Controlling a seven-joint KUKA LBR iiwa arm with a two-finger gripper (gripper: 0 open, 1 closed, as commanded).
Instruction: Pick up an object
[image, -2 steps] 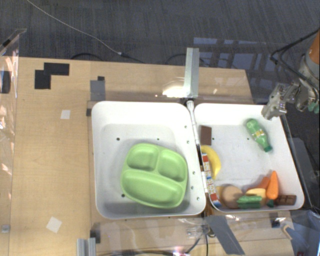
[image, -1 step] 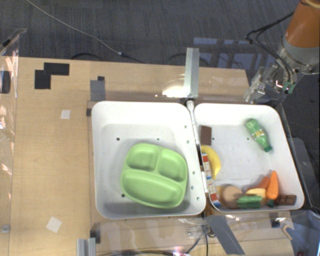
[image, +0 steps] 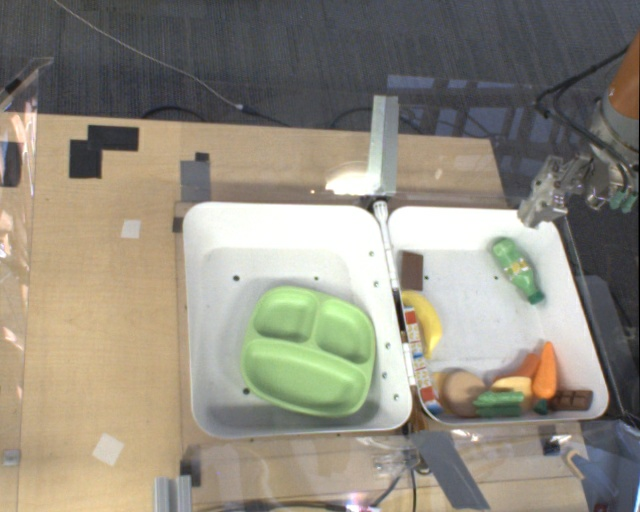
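the arm enters at the upper right of the frame, its orange band at the very edge and the grey wrist angled down and to the left. the gripper hangs over the upper right corner of the right bin, its pale metal fingers pointing down-left toward the bin's rim. nothing sits between the fingers, and whether they are wide or narrow cannot be told from this slant.

in the right bin, a green bottle lies tilted in the upper right part, just below and left of the gripper, apart from it. a banana lies against the bin's left wall, with a small brown block above it. along the lower edge a cluster rests together: a round tan item, a green piece, a yellow piece, an orange carrot and a dark brown bar.

the left bin holds a green divided plate, lying in its lower middle.
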